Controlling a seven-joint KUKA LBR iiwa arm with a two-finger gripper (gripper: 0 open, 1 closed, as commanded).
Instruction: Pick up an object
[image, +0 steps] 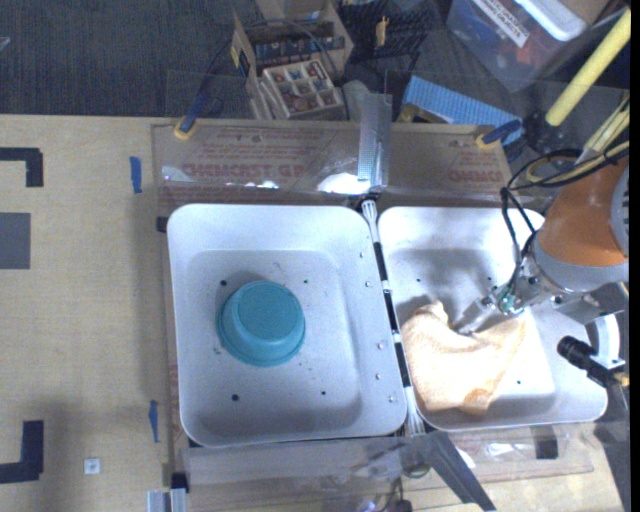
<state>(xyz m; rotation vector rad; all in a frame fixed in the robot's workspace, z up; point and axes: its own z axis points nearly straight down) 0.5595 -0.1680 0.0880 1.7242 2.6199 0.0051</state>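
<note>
A pale orange cloth (462, 362) lies crumpled in the right bin (440, 238), filling the near half of its floor, with one fold bunched against the divider side and another drooping toward the near wall. The pincer (478, 315) is down on the cloth's upper edge, its tips pressed into the fabric where the cloth rises in a small ridge; the fingers sit close together there, but the fabric and the slanted view hide whether any cloth is actually pinched between them, so I cannot tell its state. Above the pincer the grey arm with its orange band (585, 225) leans in from the right side, black cables looping over it. In the left bin (200, 240), well apart from the cloth, a teal bowl (262, 321) rests upside down near the middle of the floor. Both bins stand side by side, touching along their inner rims, on the wooden counter (80, 330), which carries black tape marks on its left part.
</note>
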